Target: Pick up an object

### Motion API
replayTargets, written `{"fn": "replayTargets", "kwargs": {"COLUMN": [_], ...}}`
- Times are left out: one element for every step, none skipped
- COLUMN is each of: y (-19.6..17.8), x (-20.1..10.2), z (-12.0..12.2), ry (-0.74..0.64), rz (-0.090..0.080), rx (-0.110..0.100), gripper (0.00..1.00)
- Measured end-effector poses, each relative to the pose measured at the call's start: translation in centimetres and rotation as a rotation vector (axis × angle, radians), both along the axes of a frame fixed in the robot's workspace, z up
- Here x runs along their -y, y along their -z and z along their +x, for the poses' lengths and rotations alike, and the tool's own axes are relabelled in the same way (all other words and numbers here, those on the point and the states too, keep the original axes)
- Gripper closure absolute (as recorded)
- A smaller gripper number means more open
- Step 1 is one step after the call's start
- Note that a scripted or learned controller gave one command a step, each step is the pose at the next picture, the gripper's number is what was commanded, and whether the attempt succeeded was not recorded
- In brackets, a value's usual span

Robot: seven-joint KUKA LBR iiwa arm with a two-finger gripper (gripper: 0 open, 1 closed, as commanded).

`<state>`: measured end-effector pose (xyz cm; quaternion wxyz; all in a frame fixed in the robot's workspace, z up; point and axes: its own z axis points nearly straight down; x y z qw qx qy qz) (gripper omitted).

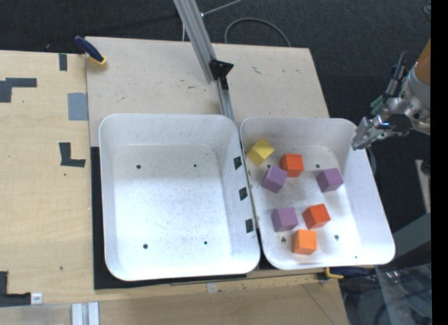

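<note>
So far nothing is picked: the gripper [364, 136] hangs over the right bin [364, 197]'s upper right rim, and I cannot tell how it is set. Seven blocks lie inside, the nearest purple block [329, 178] untouched; descent and grasp remain.

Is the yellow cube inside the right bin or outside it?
Inside. The yellow cube lies on the floor of the right bin, near its upper left corner, beside a purple cube.

a pale wooden bench [161, 82] bears two shallow white bins: the right bin [364, 197] just below the gripper [364, 134], the left bin [112, 176] farther off, touching it.
</note>
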<state>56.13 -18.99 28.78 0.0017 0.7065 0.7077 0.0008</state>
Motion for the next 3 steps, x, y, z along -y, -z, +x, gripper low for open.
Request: {"fn": "replayTargets", "kwargs": {"y": [0.9,1.0,2.9], "x": [-5.5,-11.0,-16.8], "z": [0.9,1.2,1.2], "ry": [-0.004,-0.005,-0.005], "rz": [0.002,0.002,0.002], "rx": [-0.004,-0.004,-0.006], "gripper": [1.00,1.00,1.00]}}
